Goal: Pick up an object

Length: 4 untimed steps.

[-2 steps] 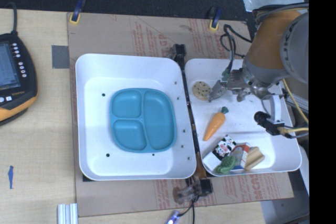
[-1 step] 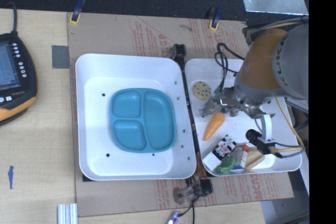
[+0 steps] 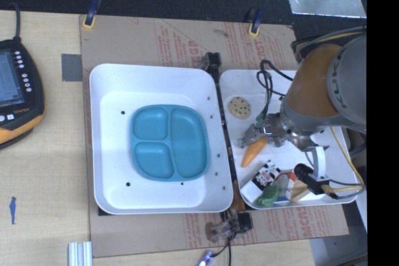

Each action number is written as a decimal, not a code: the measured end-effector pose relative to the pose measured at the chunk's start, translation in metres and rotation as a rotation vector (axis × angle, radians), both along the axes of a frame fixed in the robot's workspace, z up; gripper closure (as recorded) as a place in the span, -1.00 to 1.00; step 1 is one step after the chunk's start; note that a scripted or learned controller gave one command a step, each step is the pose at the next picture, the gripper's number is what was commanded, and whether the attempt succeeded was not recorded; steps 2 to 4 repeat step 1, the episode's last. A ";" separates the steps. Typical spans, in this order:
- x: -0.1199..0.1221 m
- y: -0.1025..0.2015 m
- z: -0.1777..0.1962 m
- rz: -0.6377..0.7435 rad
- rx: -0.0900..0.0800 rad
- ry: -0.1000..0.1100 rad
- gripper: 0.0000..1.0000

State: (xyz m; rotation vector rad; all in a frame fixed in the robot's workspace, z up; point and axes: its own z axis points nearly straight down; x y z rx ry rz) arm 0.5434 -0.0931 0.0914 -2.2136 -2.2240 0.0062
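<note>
My gripper (image 3: 259, 133) hangs low in the right bin (image 3: 232, 81), its grey fingers pointing left and straddling the top end of an orange carrot (image 3: 250, 152). The carrot lies on the bin floor, slanting down to the left. A round cookie (image 3: 239, 107) sits just above the gripper. Below the carrot lie a small black-and-white box with red marks (image 3: 266, 174), a green leafy item (image 3: 269, 195) and a tan stick (image 3: 300, 192). The big grey and orange wrist covers the right half of this bin.
The left bin (image 3: 103, 134) holds a blue three-compartment plate (image 3: 169, 141). A black divider clamp (image 3: 212, 61) sits between the bins at the top. A teach pendant (image 3: 15, 89) lies at the far left. Cables run along the right bin's edge (image 3: 340, 187).
</note>
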 end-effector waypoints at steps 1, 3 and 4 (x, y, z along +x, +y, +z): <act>0.000 -0.001 0.010 0.003 -0.001 0.001 1.00; 0.000 -0.001 0.010 0.003 -0.001 0.001 1.00; 0.000 -0.001 0.010 0.003 -0.001 0.001 1.00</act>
